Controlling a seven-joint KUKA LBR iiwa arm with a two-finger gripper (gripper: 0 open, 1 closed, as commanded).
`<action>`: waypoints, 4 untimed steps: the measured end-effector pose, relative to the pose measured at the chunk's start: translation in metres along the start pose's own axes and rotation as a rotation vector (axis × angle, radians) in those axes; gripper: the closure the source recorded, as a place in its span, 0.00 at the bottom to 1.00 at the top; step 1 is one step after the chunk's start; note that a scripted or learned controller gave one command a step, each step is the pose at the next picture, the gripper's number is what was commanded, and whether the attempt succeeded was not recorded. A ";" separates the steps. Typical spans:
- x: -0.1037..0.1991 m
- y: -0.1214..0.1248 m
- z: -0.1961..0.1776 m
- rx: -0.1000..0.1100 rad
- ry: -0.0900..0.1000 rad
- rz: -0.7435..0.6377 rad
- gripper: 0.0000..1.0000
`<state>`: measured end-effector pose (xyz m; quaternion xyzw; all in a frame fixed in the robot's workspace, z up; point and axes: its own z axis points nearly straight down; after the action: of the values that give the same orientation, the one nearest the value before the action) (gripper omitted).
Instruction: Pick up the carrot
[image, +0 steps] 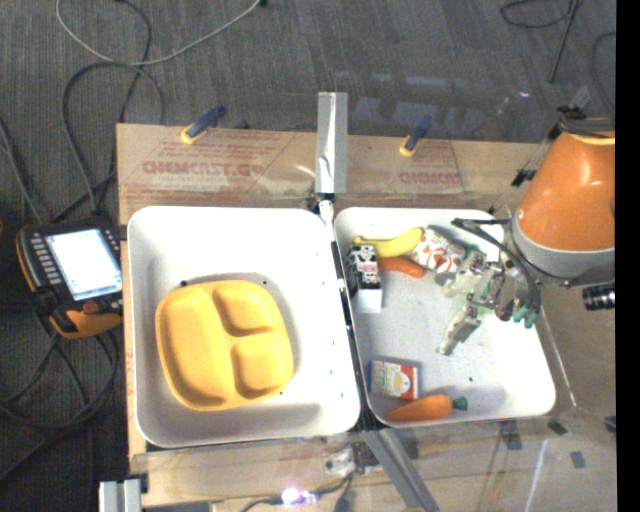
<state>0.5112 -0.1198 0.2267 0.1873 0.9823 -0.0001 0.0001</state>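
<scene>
Two shallow white bins sit side by side; the right bin (545, 395) serves as the landmark for all positions below. Carrot (421, 407): lies flat along the near wall of the right bin, orange body pointing toward the divider, green stub toward the outer corner. Small carton (393, 379): just beside the carrot, slightly farther from the near wall. Gripper (462, 331): hangs over the middle of the right bin, well apart from the carrot; whether its claw is spread or closed cannot be told, and nothing is seen in its grasp. Banana (393, 243), a second orange piece (406, 267), a black-and-white carton (364, 267) and a wrapped packet (440, 252) cluster at the far wall of the right bin. Yellow divided tray (226, 342): in the neighbouring left bin. Handling, as judged: the carrot looks like a light, stiff, smooth toy, apt to roll or slip; a grasp across its thick middle, closing crosswise to its length, seems best, though the wall close behind limits finger clearance.
</scene>
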 end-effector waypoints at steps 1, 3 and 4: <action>0.026 -0.008 0.020 0.002 0.001 -0.031 0.00; 0.023 -0.015 -0.026 0.000 -0.001 -0.396 0.00; -0.006 -0.046 -0.003 -0.003 -0.002 -0.867 0.00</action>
<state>0.4999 -0.1651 0.2294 -0.2428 0.9701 0.0009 0.0013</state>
